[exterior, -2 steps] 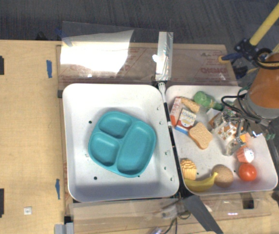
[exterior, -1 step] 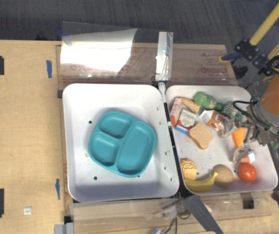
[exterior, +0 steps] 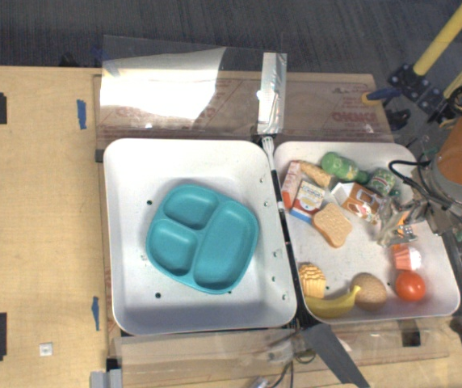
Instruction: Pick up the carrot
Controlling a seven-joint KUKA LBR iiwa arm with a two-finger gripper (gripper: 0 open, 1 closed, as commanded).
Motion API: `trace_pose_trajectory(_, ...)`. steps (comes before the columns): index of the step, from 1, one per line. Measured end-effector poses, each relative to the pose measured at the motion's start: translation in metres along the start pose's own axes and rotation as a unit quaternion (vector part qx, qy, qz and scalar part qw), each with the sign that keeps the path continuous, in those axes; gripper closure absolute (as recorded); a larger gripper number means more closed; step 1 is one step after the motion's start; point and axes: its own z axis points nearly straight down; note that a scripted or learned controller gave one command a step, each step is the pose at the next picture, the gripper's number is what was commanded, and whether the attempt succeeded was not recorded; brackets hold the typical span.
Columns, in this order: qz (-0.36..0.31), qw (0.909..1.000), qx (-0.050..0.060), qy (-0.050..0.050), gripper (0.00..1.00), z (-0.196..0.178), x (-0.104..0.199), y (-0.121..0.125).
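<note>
Nearest in the right bin [exterior: 451, 297]: banana [exterior: 332, 302], tomato [exterior: 409, 286]. Farther, in the left bin [exterior: 126, 176], teal divided plate [exterior: 203, 237]. Beyond, low over the clutter, tool [exterior: 392, 225], grip impossible to tell. Just left, orange piece [exterior: 362, 203], possibly the carrot.

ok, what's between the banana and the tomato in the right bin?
A brown potato-like item, against the banana tip and beside the tomato, seen in the camera view.
</note>
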Motion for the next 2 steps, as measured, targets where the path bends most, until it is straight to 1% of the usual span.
trace_pose_trajectory(1, 0.0, 1.0, 0.0, 0.001, 0.0, 0.001, 0.001, 0.0)
trace_pose_trajectory(2, 0.076, 0.9971, 0.001, 0.006, 0.0, 0.013, 0.026, -0.001)
